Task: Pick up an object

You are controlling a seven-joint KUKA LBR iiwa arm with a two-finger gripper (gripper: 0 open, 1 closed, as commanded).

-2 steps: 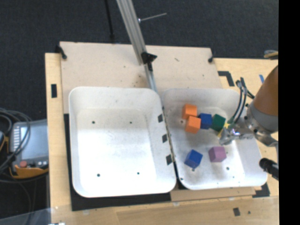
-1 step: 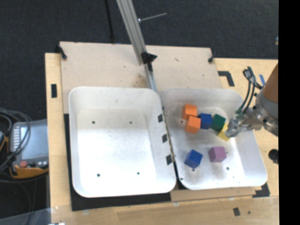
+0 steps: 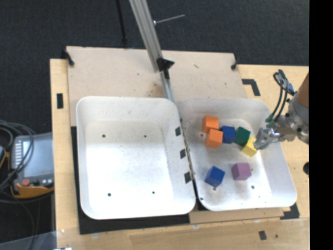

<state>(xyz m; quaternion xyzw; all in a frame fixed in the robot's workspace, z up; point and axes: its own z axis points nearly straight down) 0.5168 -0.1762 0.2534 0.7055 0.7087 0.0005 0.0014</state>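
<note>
The gripper (image 3: 261, 138) is low over the right bin (image 3: 270, 191), just beside the yellow block (image 3: 250, 148) and the green block (image 3: 242, 135).

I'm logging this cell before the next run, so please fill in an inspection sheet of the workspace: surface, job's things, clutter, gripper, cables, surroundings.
Surface: pale bench bearing left bin and right bin side by side.
Job's things: all in the right bin: two orange cubes, blue cube, green cube and yellow cube clustered; another blue cube and purple cube lie apart, nearer the camera.
Clutter: nothing seen.
Gripper: gripper at the cluster's right side, against the yellow cube; grasp not visible.
Cables: wires looped above the wrist; black cords left of the bench.
Surroundings: dark carpet, metal rail, handheld control unit.
</note>
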